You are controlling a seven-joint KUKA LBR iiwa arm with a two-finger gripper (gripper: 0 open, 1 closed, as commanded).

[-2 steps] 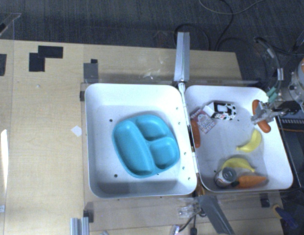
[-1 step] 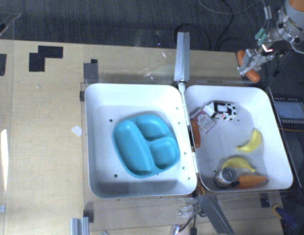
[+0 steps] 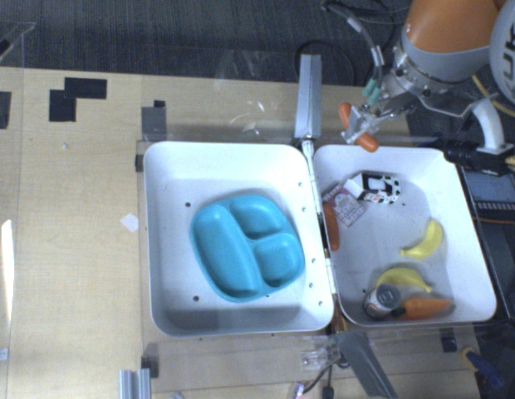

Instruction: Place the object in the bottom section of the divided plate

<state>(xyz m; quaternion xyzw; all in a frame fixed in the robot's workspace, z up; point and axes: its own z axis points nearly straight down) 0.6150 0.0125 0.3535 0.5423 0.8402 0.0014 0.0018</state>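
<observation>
Camera view: hand [image 3: 363, 127] at 1 o'clock, above the right bin's [image 3: 473, 248] far rim, pinching a small orange object [image 3: 367, 142] clear of the clutter. Blue divided plate [image 3: 247, 245] sits in left bin [image 3: 166, 223], at 8 o'clock from hand, sections bare; carry looks next.

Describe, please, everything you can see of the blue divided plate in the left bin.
The divided plate is light blue, smooth and plastic-looking, a rounded oblong with raised ridges splitting it into three sections: one long section on its left and two smaller ones on its right. It lies flat, turned at a slant, on the floor of the left bin, apart from the walls. Nothing rests in it.
</observation>
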